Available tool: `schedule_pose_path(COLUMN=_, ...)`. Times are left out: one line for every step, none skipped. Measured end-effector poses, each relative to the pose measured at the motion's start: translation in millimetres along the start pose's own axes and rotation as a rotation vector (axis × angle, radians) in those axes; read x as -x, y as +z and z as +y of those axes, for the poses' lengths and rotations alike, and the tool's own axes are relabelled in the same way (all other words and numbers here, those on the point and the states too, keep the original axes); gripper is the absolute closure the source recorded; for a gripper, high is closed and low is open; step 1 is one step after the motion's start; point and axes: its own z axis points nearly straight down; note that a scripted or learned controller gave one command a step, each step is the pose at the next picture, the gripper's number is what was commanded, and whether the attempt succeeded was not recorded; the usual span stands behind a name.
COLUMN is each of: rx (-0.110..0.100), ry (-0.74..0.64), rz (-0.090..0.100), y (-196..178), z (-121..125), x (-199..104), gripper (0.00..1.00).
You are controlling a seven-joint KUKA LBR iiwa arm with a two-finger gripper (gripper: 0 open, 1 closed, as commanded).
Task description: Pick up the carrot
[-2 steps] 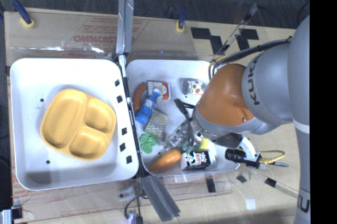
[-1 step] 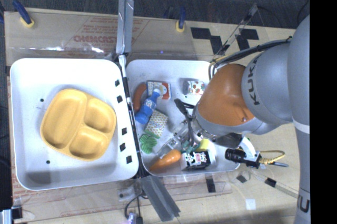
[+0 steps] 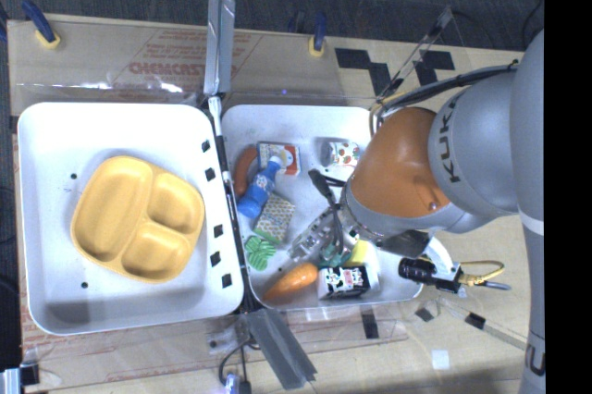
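The smooth orange carrot with a tapered body [image 3: 290, 280] is lying near the front wall of the shallow white right-hand bin [image 3: 277, 119], in the corner closest to the divider between the two bins. Its long axis is running at a slant, the thicker end pointing up and to the right in the camera view, the thinner end down and to the left toward the bin's lower corner. Just beside its right end a small black-and-white printed carton [image 3: 347, 280] is sitting, near enough that it looks to be touching or almost touching the carrot.

The metal two-finger gripper [image 3: 319, 240] is hanging just above and to the right of the carrot, under the grey arm's orange wrist band [image 3: 393, 170]. Whether its fingers are spread or closed I cannot tell, as the metalwork is blurring into the clutter below; nothing is visibly held between them.

So the carrot is lying down and to the left of the tool, close by. Judging from that, the coming move is calling for a short shift toward the front-left corner and a grasp set across the carrot's slanted length, keeping off the carton.

The moulded yellow divided tray [image 3: 139, 215] is resting in the white left-hand bin [image 3: 46, 133], well apart
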Motion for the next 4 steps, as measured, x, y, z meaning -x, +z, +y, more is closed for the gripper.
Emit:
schedule_pose_path(rx=0.000, ry=0.000, rz=0.000, y=0.0, z=0.1, x=-0.1, gripper=0.00)
schedule_pose_path(rx=0.002, ry=-0.186, rz=-0.005, y=18.9, z=6.9, x=-8.0, gripper=0.00)
schedule_pose_path(rx=0.002, ry=-0.192, rz=-0.004, y=9.1, z=7.6, x=-7.8, gripper=1.00)
schedule_pose_path(rx=0.002, ry=-0.192, rz=-0.004, y=9.1, z=7.6, x=-7.8, gripper=0.00)
